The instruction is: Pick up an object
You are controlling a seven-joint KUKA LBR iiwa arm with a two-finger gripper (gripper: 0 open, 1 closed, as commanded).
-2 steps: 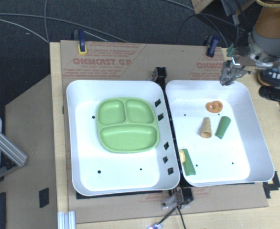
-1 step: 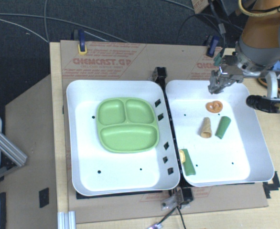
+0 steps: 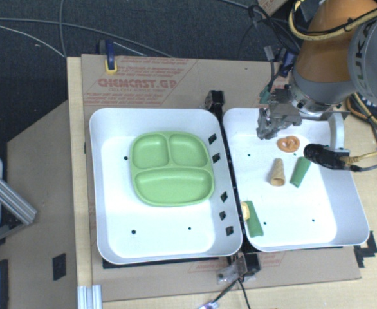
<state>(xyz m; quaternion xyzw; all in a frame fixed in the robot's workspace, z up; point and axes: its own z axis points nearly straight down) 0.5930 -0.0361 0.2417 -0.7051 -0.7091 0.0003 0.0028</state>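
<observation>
Bins sit side by side on the bench: the left bin [image 3: 111, 224] holds a green divided plate [image 3: 172, 168], which lies flat near its middle with three compartments facing up. The right bin [image 3: 333, 227] holds four small things. A pretzel [image 3: 289, 143] lies toward the far side of that bin. Nearer the camera, a tan cone [image 3: 277, 172] and a green block [image 3: 300, 172] lie close together, the cone to the left, the block tilted on its right. A second green piece with a yellow end [image 3: 253, 218] lies at the bin's near left edge, beside the wall that parts the two bins.

The arm [image 3: 335, 40] reaches in from the right, its orange band above the far right corner of the bench. The gripper [image 3: 270, 129] hangs low over the far left part of the right bin, just left of the pretzel and very near it. Whether its fingers are spread or closed cannot be told from this angle, and nothing can be seen held in it. A black fitting [image 3: 323, 154] sticks out from the arm's side over the right bin, just right of the pretzel and above the green block.
</observation>
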